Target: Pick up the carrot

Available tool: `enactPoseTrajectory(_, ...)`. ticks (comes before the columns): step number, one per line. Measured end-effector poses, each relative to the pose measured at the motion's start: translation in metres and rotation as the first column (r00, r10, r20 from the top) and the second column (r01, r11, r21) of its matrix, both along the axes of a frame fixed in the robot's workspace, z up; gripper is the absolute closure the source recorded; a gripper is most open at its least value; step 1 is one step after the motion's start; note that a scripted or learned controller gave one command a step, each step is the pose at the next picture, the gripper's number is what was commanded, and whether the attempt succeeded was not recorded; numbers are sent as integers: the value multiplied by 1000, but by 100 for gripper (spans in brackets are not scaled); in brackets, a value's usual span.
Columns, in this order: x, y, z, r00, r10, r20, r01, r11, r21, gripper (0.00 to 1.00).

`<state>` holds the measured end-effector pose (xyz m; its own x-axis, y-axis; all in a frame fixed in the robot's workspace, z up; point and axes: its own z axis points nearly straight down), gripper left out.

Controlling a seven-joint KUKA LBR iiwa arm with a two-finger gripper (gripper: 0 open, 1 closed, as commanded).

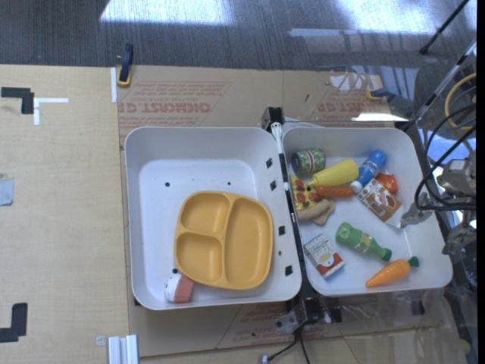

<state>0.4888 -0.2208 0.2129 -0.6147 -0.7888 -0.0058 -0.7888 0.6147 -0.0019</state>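
- Camera view: the pincer (417,216) appears as a small grey piece at the right rim of the right bin (424,165), among the cables of the arm. Whether it is apart or together I cannot tell, and nothing is seen held in it.
- The carrot (390,272) lies in the same bin, toward the camera from the pincer and a little to its left in the picture. It is near the bin's front right corner, close along the front wall.
- The carrot lies flat. Its long axis runs at a slant: the green top points up and right toward the pincer's side, and the orange tip points down and left, away from it.
- A green bottle (362,241) lies just beside the carrot, left of the pincer and apart from the carrot's body. A small carton (323,254) sits farther left. A yellow squeeze bottle (337,173), a blue-capped bottle (369,167) and a green can (308,160) lie well apart, toward the far side of the bin.
- The left bin (140,203), well away from the pincer, holds a yellow divided plate (225,239).
- Step in hand, as I judge it: the approach. The carrot lies untouched, and the grasp has not begun.
- The next move calls for bringing the pincer over the middle of the orange body and turning it across the slanted axis. It should then descend clear of the front wall and the green bottle.
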Motion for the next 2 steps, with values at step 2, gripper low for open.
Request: enactPoseTrajectory(2, -9, 6, -122, 840, 543, 2, -543, 840, 7, 0)
